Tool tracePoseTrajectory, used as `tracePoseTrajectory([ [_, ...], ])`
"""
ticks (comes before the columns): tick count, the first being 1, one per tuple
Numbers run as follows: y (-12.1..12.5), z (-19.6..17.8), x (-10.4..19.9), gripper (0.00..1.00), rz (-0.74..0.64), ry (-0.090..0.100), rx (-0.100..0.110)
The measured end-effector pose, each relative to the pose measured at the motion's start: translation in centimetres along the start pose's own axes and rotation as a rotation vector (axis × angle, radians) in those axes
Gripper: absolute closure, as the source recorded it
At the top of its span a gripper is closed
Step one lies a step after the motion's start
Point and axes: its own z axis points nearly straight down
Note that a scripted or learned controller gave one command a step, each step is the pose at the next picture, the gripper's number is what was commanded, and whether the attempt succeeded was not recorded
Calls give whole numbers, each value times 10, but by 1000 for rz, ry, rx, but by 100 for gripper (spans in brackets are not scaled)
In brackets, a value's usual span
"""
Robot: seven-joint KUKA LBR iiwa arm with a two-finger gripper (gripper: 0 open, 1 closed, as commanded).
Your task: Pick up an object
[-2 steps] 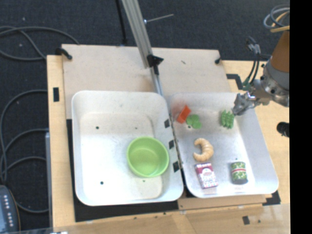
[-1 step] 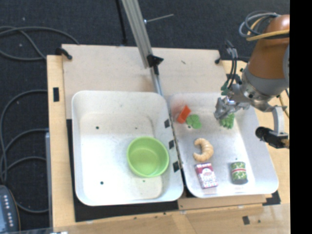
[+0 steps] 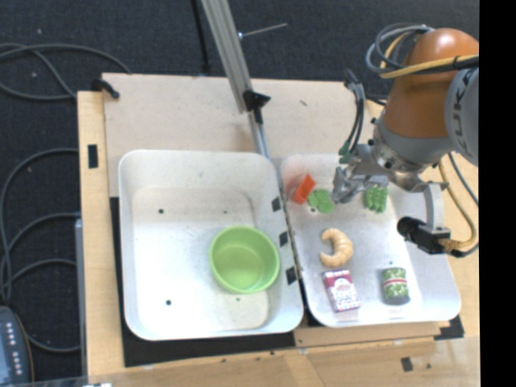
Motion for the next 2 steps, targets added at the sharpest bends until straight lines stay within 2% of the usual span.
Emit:
tracePoseTrajectory([
  [2,3,-3,98,100,4,0,0],
])
